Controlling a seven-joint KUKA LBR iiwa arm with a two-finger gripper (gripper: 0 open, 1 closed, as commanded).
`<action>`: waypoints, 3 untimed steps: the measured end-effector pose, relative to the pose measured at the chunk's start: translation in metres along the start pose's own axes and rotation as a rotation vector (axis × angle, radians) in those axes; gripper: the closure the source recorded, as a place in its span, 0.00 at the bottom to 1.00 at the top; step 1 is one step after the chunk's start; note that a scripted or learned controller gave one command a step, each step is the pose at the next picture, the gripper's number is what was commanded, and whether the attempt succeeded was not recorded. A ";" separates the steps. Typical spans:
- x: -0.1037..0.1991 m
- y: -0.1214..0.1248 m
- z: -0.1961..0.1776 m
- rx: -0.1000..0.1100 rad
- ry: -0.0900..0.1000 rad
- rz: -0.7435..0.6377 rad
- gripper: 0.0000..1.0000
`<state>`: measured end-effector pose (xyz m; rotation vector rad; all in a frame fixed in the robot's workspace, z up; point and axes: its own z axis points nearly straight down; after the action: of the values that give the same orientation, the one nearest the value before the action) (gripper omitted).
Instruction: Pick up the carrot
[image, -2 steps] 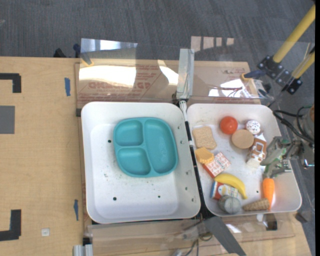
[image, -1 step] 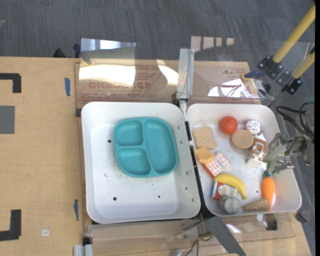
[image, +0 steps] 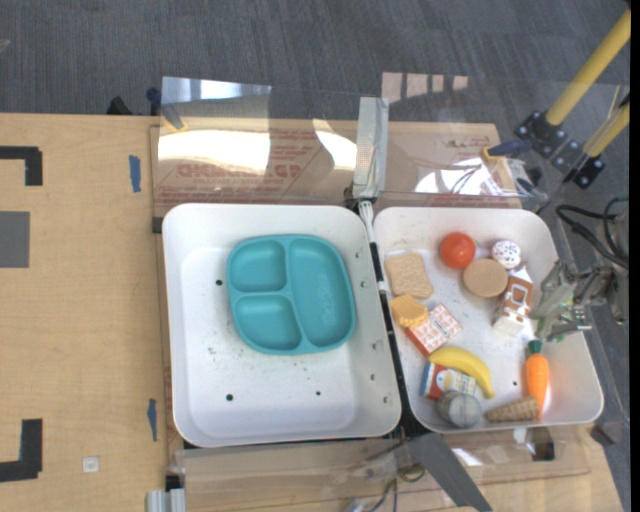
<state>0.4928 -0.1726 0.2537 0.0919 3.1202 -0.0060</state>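
Note:
The carrot (image: 537, 381), orange with a green top, lies upright in the picture near the right wall of the right bin (image: 580, 405), at its front right. The gripper (image: 562, 306) shows as a grey-green mechanism over the bin's right rim. It is just beyond the carrot's green end, slightly to its right, and apart from it. Nothing shows held in it.
The right bin also holds a banana (image: 466, 364), a cone (image: 512, 410), a grey ball (image: 460, 408), a red tomato (image: 458, 249), a round cookie (image: 485, 278), bread (image: 408, 275) and small packets. The left bin (image: 200, 380) holds a teal divided plate (image: 292, 293).

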 end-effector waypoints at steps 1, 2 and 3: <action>0.008 -0.053 -0.025 -0.002 0.011 -0.213 1.00; -0.022 0.019 0.154 -0.003 0.009 -0.200 1.00; -0.010 -0.032 0.066 -0.002 0.008 -0.393 1.00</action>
<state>0.5023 -0.2052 0.1876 -0.5203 3.0869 -0.0093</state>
